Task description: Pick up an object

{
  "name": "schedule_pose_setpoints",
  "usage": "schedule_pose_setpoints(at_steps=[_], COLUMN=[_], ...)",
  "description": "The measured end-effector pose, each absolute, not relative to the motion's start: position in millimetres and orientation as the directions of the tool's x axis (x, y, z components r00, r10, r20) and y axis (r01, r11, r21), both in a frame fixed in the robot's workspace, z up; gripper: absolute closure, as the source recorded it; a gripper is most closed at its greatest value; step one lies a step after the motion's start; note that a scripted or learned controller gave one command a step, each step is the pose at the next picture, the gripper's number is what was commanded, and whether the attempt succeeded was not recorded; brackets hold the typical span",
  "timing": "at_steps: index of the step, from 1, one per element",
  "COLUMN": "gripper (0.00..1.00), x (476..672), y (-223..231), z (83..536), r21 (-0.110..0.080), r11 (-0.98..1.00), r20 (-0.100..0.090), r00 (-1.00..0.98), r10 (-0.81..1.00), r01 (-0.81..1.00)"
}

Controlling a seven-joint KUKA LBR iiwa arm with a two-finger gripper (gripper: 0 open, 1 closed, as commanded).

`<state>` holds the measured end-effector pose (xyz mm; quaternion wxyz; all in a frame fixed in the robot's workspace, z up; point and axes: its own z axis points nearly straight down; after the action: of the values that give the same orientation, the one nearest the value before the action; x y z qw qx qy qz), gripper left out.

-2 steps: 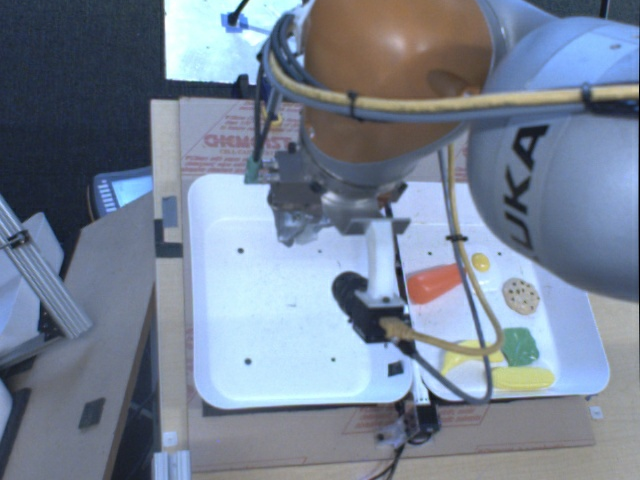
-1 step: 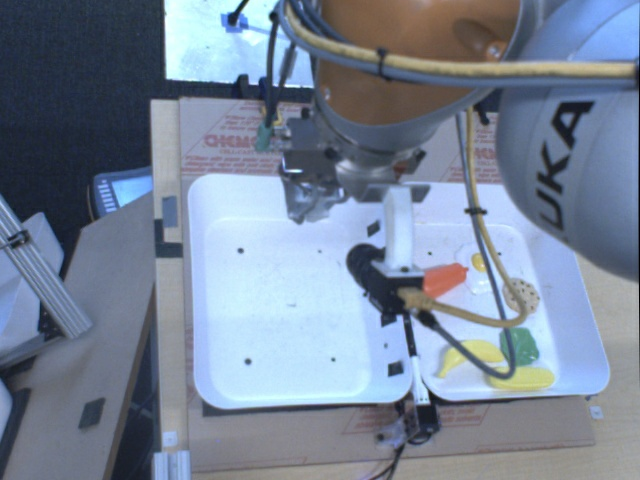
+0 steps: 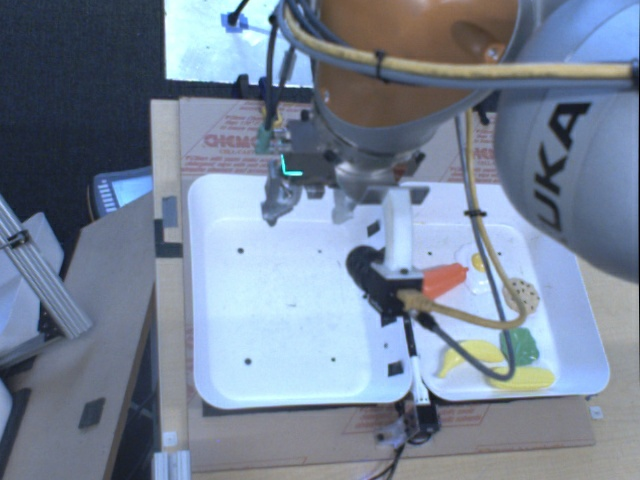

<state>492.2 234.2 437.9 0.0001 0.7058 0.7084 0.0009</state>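
Camera view: claw hanging over left bin, grip state unreadable; toys lying right of claw, so aiming rightward advisable.

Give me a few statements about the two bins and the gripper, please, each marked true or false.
1. The gripper is over the left bin. True.
2. The carrot lies in the left bin. False: it lies in the right bin.
3. A banana lies in the right bin. True.
4. The gripper holds the green item. False: that item lies in the right bin, apart from the gripper.
5. The arm has an orange section. True.
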Motion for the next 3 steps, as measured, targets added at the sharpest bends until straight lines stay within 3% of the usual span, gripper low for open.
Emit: schedule_pose_setpoints(at_steps=[1,2,3], gripper=[1.0,1.0,0.0], x=[492.8,486.4,486.7], y=[234,234,234], z=[449,407,409], r21=[0.004,-0.001,0.001], r11=[0.006,0.001,0.001], r20=[0.003,0.0,0.001], r00=[-0.006,-0.001,-0.001], r10=[1.0,1.0,1.0], r01=[1.0,1.0,1.0])
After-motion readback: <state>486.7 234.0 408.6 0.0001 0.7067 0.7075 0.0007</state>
